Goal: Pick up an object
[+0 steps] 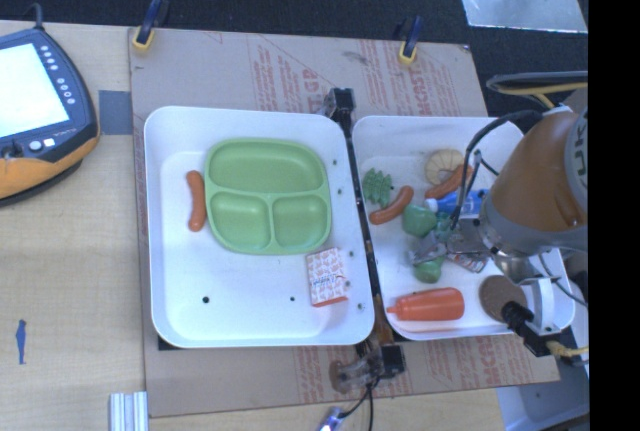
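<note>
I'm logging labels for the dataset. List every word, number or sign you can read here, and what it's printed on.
None can be read with certainty.
Cardboard sheet under the bins: red printed lettering in rows, too blurred to read.
Small packet in the left bin: red pattern or print, too small to read.
Handheld pendant at the far left: screen washed out white, button markings illegible.

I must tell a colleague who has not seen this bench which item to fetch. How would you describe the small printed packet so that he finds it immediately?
Look at the left white bin, which holds a green divided tray. Just below the tray's lower right corner lies the packet, flat on the bin floor. It is the one white rectangle with red print; its neighbour, a sausage, is orange and lies left of the tray.
</note>
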Available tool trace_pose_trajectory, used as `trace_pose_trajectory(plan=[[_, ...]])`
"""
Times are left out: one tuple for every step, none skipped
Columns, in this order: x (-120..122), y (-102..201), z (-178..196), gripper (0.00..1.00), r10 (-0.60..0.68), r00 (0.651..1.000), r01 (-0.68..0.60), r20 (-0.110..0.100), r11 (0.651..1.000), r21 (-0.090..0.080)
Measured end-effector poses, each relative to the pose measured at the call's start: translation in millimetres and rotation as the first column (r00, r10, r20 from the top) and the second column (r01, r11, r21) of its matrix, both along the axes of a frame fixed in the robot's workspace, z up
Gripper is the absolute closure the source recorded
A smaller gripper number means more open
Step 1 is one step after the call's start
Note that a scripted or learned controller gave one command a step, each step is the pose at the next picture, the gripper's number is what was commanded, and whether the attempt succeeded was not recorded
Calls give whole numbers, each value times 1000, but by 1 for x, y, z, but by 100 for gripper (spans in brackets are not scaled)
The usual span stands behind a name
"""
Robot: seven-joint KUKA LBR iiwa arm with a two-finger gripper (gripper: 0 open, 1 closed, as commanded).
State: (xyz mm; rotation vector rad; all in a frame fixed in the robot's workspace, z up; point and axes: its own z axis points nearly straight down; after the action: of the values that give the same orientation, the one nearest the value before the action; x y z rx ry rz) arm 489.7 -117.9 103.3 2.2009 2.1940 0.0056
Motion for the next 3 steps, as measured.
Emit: trace_pose_trajectory(plan=[[-8, 7, -1, 0, 0, 1000, 0, -7, 1000, 6], [-10, 8, 6, 100, 7, 1000, -7, -15, 1000, 10], [-13, -16, 90, 100, 5, 1000, -4, -29, 1000, 22]])
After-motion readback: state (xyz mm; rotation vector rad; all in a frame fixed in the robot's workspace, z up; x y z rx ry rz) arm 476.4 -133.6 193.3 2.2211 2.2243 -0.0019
